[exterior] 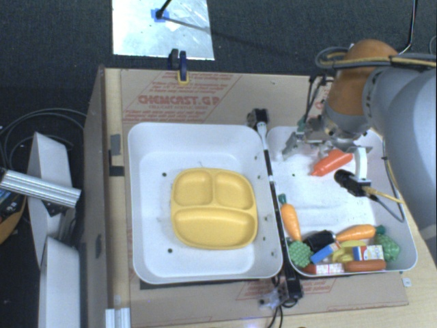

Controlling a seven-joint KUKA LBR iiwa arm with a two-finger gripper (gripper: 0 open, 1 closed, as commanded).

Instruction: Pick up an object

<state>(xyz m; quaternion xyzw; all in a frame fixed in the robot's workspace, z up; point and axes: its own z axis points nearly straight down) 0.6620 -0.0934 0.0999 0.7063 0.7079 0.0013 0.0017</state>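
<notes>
Apparently my target is the orange carrot (331,162), lying loose at the far end of the right bin (408,246), apart from the toy pile (345,248) nearer me. Gripper (321,137) hovers just beside it; I cannot tell its state. Yellow tray (213,207) sits in the left bin (147,183).

The arm (403,94) runs off the picture at three o'clock, and its bulk covers the right-hand bin's (300,183) far corner at one o'clock. The gripper (321,141) sits under the wrist, its fingertips too small and shadowed to tell how they stand. At five o'clock the toy pile (345,250) overlaps itself, so the small boxes' print is unreadable and several pieces lie partly buried.
</notes>
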